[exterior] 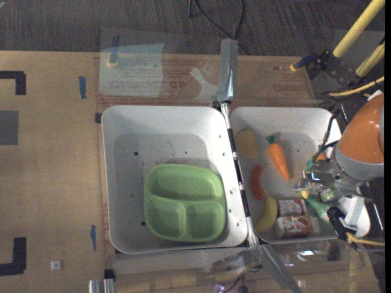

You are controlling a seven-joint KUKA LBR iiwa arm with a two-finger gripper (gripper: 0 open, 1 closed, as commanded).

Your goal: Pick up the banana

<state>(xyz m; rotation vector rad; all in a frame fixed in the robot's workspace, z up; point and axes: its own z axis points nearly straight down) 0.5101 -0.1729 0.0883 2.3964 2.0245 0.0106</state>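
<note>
Banana low in the right bin, crowded on three sides

Clutter surrounds the fruit in the camera view. The banana [267,212] lies near the front left corner of the right bin [287,116], close beside the divider between the two bins. Just above it sits a reddish oblong item [257,182], nearly touching its upper end. To its right are two small red-and-white packets [292,207] [295,226], one behind the other, just beside the banana's curve. Farther back in the same bin lie a pale yellow round item [247,143] and an orange carrot [278,159] with a green top, tilted along the bin.

The banana itself is yellow, short and curved, bowing toward the packets, with its lower end near the bin's front wall.

The gripper [313,185] hangs over the right side of the right bin, well apart from the banana, with the packets between them; whether its claw is wide or narrow cannot be told. Above it shows the arm's orange band [365,136].

The left bin [122,163] holds a green three-compartment tray [183,201]. Both bins rest on a tan wooden bench [49,182] marked with black and blue tape; dark carpet [91,11] lies beyond it.
</note>
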